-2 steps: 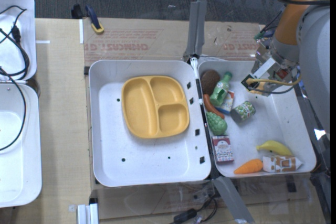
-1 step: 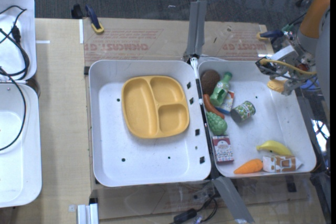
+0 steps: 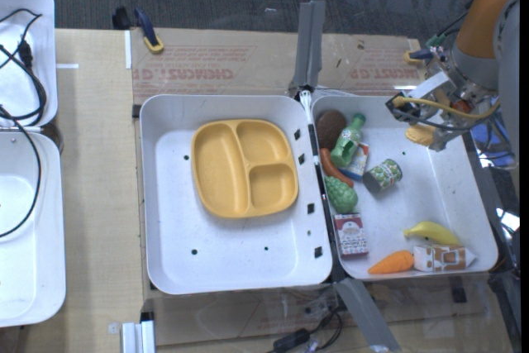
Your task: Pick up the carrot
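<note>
Carrot far from the gripper
The carrot [image 3: 391, 262] lies at the right bin's [image 3: 463, 202] near edge; the gripper [image 3: 421, 121] hangs over its far corner, well apart.

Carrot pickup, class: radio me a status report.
Gripper over right bin's far edge. Carrot at near edge, untouched. Banana and carton crowd it.

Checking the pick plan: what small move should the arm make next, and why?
Probably swing the gripper toward the near edge of the right bin: it sits near the bin's far right corner, while the carrot lies by the near wall, beside the banana.
</note>
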You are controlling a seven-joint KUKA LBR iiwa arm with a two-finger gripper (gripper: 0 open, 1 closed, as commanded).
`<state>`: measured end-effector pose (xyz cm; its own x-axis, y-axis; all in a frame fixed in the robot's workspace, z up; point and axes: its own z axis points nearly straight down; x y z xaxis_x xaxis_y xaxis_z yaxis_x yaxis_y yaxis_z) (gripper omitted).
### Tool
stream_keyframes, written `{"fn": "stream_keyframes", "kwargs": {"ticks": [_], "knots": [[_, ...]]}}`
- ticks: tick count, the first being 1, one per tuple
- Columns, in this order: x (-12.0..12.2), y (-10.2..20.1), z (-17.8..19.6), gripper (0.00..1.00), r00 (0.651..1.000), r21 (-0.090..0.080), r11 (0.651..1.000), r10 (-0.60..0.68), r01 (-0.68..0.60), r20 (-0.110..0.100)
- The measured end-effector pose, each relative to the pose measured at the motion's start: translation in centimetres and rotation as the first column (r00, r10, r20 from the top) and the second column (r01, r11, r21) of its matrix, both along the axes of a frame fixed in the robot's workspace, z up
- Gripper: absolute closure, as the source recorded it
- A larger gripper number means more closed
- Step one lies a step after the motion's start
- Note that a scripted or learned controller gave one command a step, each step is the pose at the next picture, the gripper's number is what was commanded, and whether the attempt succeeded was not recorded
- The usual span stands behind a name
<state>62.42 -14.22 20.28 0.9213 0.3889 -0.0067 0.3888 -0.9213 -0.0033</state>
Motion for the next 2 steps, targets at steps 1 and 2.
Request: {"fn": "stream_keyframes", "kwargs": {"ticks": [1,2], "knots": [[-1.7,-0.5,4.1,1.0,0.981,-0.003,0.981,-0.193,0.193,0.0],[2.1,-3.2,-2.1,1.0,0.989,-0.002,0.989,-0.151,0.151,-0.001]]}}
